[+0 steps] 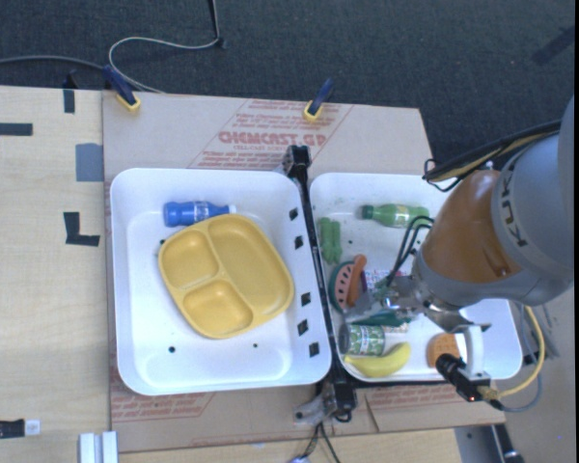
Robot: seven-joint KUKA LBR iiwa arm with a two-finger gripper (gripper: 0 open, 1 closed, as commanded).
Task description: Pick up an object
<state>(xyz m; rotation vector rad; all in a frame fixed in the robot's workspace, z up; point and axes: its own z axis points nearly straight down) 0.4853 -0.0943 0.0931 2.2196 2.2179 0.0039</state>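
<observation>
The arm's wrist hangs low over the right bin [510, 360], and the jaws [394, 302] sit deep among the clutter there; whether they stand apart or closed cannot be told, nor whether they grip anything. The green can [367, 339] lies on its side just below the jaws in this view, its long axis running left to right. The banana [381, 360] lies just beyond the can, against the bin's near wall, roughly parallel to it. A red-and-green piece [346, 280] sits just left of the jaws. The can looks the nearest target.
</observation>
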